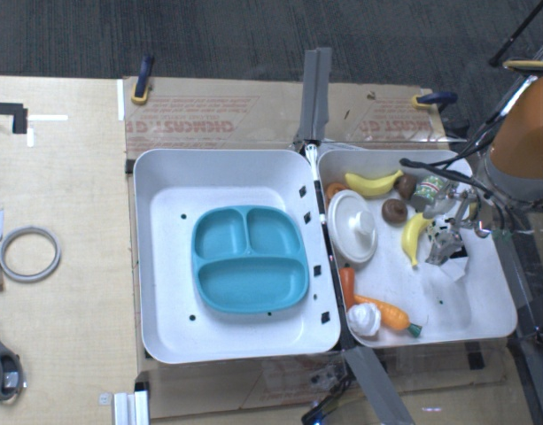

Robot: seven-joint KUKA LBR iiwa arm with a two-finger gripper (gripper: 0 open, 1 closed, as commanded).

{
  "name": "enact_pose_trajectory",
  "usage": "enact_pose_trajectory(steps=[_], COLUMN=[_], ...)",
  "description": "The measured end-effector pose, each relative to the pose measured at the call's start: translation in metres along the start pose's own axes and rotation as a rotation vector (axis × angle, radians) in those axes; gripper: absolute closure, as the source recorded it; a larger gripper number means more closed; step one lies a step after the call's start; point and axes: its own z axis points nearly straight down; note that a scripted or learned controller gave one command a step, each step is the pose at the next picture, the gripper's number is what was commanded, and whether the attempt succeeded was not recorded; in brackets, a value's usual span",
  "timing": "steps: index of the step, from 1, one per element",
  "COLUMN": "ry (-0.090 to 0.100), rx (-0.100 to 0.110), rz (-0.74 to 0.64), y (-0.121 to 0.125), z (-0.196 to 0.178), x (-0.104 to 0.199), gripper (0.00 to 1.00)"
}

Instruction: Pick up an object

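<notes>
One fixed camera above the table (58, 166), looking down at a slant — both bins (156, 237) in frame, moderately near

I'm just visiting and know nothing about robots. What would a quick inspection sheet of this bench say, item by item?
Surface: wooden bench bearing two white bins side by side, left bin and right bin.
Job's things: right bin holds two bananas, a white bowl, a carrot and a brown round item.
Clutter: blue divided plate in the left bin; tape roll and scissors on the bench.
Grippers: one gripper low over the right bin beside a banana; grip state unclear.
Cables: dark cables along the arm.
Surroundings: dark floor; clamps at the back edge.
</notes>
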Motion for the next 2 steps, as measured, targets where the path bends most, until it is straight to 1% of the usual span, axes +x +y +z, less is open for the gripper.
enact_pose_trajectory(steps=[1,2], ry=[0.0,0.002], rx=[0.0,-0.001], rz=[0.006,0.048], y=[0.016,0.073], z=[0.039,0.04], x=[-0.01,0.033], gripper=[0.0,0.0])
